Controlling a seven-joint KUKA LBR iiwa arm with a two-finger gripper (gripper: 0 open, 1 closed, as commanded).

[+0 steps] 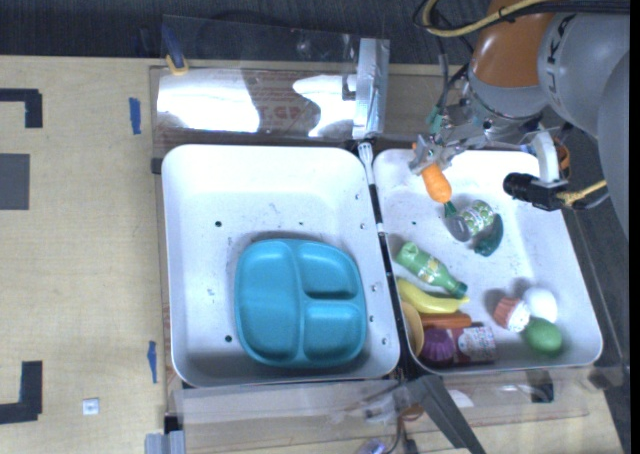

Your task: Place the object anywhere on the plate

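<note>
Jaws clamped on a small orange carrot-like object (436, 183); gripper (430, 154) sits at the far-left corner of the right bin (585, 287), object hanging from the fingers, tilted, just above the bin floor as far as the view shows. Using the blue plate (298, 300) as reference: the held object is up and to the right of it, well apart, across the wall where the two bins meet. Plate is a three-compartment tray lying flat in the left bin (200, 202), toward that bin's near side. Rest of the right-bin clutter, all right of the plate: a clear cup or jar with teal contents (475, 223) just past the held object; a green bottle (429, 269) lying on its side nearest the dividing wall; a yellow banana (428, 299) touching it below; an orange-red piece (446, 321) under that; a purple item with a white label (458, 344) at the near edge. Farther right: a red-and-white item (510, 313), a white ball (541, 302), a green ball (543, 337), clustered together. Arm's grey body and orange band (530, 2) come in from the upper right, cables looped around the wrist.
</note>
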